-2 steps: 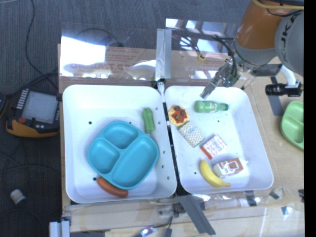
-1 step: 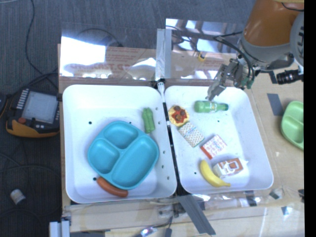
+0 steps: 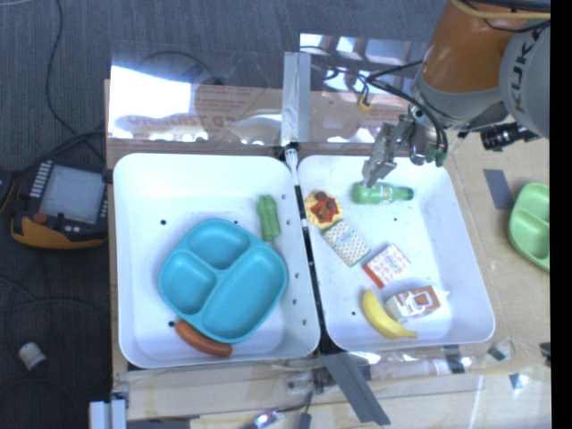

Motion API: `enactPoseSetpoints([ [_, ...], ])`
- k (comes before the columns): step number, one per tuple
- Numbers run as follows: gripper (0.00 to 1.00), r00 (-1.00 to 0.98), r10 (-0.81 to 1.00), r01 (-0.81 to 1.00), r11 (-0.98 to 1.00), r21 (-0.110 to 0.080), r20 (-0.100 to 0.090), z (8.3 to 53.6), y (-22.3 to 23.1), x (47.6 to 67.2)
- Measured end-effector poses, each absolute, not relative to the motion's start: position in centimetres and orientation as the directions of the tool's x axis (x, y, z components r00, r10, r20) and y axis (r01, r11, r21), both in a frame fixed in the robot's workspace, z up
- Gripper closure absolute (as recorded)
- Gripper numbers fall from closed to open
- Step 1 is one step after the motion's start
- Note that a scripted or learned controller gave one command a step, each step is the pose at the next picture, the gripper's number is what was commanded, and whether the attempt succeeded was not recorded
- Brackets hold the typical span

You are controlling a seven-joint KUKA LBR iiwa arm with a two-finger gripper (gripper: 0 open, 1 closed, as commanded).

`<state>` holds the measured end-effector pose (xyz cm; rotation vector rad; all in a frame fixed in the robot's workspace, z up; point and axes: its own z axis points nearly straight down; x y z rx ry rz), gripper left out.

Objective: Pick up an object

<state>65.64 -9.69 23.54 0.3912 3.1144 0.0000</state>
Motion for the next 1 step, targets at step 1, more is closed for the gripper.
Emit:
enactPoseSetpoints([
  [1,1.00,-1.000,0.018,0.018,1.000,-0.001,-0.004,23.15,-14.12,65.58],
])
